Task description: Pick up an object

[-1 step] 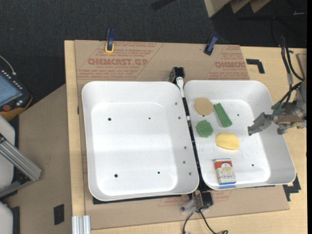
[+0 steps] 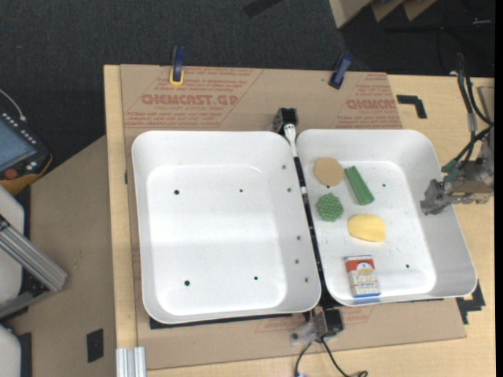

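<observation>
1. The gripper (image 2: 435, 197) sits low at the right edge of the right bin (image 2: 448, 234), about midway along that side.
2. Its metal body reaches in from the right, roughly level, pointing left.

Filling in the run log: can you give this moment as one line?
gripper: at right bin right rim, holding nothing | right bin: tan disc, green block, green ball, yellow lemon, small box

A brown board (image 2: 236, 93) lies under two white bins (image 2: 149, 210). Blue clamps (image 2: 178, 63) grip its far edge. Dark carpet (image 2: 118, 14) lies beyond.
</observation>
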Robot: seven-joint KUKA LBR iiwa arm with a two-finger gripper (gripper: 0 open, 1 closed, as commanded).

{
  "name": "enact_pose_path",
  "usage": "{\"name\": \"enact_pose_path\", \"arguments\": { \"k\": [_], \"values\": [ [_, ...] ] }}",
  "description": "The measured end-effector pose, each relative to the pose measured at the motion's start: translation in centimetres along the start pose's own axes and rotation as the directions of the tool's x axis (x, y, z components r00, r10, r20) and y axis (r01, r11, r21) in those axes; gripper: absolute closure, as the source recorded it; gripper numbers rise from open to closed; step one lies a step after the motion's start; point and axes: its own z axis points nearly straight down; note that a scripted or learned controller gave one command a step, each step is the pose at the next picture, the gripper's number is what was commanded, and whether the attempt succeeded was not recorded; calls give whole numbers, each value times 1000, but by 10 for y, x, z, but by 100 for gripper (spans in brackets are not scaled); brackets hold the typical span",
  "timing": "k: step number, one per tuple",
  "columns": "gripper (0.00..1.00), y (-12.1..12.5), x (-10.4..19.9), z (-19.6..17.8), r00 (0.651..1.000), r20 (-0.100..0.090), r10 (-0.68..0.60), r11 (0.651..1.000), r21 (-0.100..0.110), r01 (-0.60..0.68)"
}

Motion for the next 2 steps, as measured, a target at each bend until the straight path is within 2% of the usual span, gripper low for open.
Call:
{"name": "enact_pose_path", "arguments": {
  "k": [1,2],
  "values": [
    [100,-7,66,-3,1000,-5,-7,1000,4,7],
    [100,-6,130,-55,1000,-2,-8,1000,-4,8]
  ]
}}
